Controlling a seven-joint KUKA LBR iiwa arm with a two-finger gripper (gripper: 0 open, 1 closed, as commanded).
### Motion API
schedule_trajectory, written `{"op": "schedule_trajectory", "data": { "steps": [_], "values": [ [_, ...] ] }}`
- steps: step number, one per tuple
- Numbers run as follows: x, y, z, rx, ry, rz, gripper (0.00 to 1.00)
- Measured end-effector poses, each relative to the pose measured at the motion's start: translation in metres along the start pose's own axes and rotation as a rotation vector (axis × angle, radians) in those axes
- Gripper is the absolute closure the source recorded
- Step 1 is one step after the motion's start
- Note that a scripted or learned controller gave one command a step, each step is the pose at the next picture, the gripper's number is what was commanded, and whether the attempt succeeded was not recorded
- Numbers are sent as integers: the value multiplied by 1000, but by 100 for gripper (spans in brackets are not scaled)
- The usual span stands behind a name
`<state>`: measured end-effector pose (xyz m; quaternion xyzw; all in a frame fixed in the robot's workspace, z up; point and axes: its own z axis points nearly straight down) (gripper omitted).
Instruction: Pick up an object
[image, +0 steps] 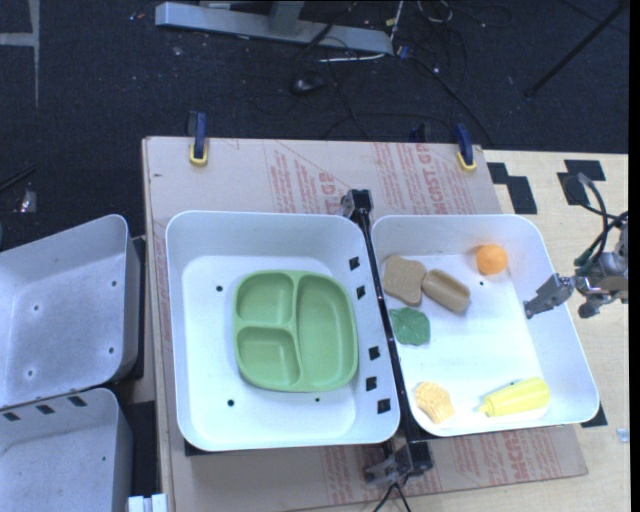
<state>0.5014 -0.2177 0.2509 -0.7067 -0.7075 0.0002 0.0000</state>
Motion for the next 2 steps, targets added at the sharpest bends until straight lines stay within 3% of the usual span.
{"op": "schedule_trajectory", "data": {
  "steps": [2],
  "values": [
    [2,-2,86,2,1,2,0]
  ]
}}
